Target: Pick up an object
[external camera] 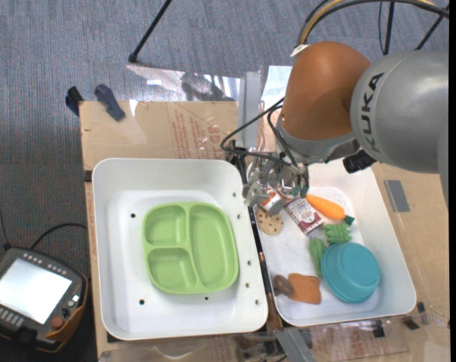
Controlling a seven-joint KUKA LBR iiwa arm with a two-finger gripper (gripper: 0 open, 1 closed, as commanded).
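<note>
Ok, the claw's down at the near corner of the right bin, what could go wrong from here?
Two risks, as I judge it. The claw sits among a cookie, a small carton and a carrot packed close, so it may catch two or none. It also hangs near the right bin's wall and might scrape it.

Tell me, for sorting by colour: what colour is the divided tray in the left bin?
Light green, plain in the camera view.

A bulky grey arm (402, 111) lettered KUKA in black, an orange dome (322, 89) capping its wrist, black and yellow cables (341, 2) looping over it
</note>
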